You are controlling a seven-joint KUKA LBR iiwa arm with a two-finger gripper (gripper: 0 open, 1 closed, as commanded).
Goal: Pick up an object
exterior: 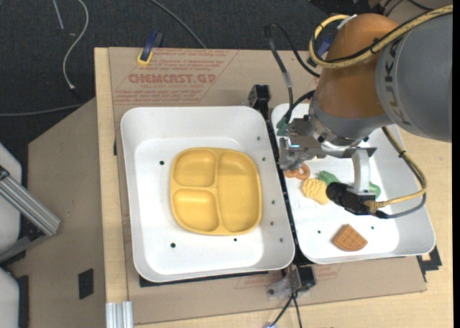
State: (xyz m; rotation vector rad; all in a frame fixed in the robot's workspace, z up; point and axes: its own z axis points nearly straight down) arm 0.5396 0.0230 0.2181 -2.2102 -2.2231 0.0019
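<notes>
1. Starting at the claw [290, 152]: low over the left end of the right-hand bin [410, 237], close to the wall next to the neighbouring bin. No telling how far open, nor of any hold on a thing, with the wrist in the way.
2. Just below the claw in the view: an orange ring-shaped piece [295, 171], flat on the bin floor. Touching the claw or apart from it, impossible to say.
3. Beside that ring, toward the view's lower right: a yellow knobbly piece [314, 190], with a green piece [330, 178] right against it, partly hidden behind the robot's hardware.
4. Farther toward the bin's near edge, well apart from the claw: a waffle-patterned wedge [350, 238], orange-brown, alone on bare white.
5. Above the claw: the grey arm [424, 75] with its orange band [359, 46], reaching in from the view's right and covering much of the right-hand bin's far half.
6. Across the dividing walls: the left-hand bin [144, 175], with a yellow divided plate [215, 191] of three compartments lying flat about its middle.
7. Beneath both bins: a cardboard sheet [180, 75] with red printing, spread on the surface, and a small blue-and-yellow item [149, 47] at its far edge.
8. Beyond the surface: dark floor [43, 32] with a thin pale cable [70, 67] looping across it.
</notes>
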